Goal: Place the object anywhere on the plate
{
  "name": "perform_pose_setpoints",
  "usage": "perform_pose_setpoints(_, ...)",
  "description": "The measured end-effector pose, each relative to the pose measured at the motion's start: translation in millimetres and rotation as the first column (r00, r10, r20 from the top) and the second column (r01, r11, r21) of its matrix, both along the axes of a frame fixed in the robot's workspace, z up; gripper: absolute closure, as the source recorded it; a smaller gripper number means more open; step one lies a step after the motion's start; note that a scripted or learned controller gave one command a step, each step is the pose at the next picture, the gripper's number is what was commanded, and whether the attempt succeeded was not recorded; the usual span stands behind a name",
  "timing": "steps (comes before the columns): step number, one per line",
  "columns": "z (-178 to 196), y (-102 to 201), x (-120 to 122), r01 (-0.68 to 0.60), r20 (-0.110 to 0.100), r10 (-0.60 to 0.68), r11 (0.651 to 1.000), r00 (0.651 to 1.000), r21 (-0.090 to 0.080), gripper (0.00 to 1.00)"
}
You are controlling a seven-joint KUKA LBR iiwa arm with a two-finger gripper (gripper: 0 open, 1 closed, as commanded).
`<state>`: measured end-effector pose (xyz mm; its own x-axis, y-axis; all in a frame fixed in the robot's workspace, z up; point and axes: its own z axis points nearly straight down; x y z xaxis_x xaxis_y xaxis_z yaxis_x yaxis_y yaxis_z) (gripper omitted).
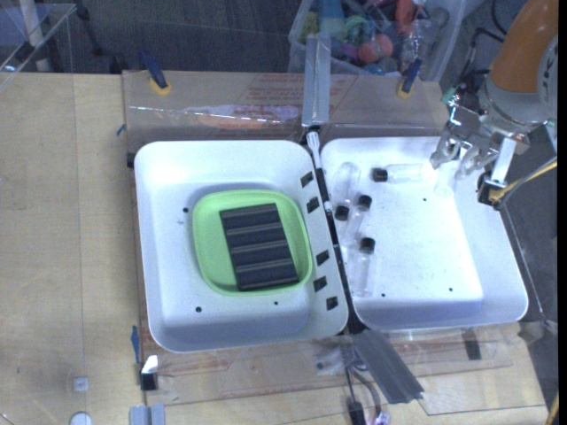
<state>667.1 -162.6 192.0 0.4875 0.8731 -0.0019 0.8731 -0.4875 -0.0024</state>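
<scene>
Square green plate (205, 237) holds a ribbed black block (258, 246), left bin (159, 184); metallic gripper (467, 153), upper right, grip state unclear.

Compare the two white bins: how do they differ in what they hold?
The left bin holds a green plate with a dark ridged block lying on it; the right bin has no plate. The right bin holds several small clear vials with black caps, gathered near its left wall; the left bin holds one large item. The claw hangs at the right bin's far corner, away from the left bin. Both are shallow, white and side by side.
</scene>
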Motion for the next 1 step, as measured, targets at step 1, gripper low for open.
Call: perform_pose_setpoints(1,0.2,0.0,0.1,0.000,0.000,0.000,1.000,1.000,0.000,0.00)
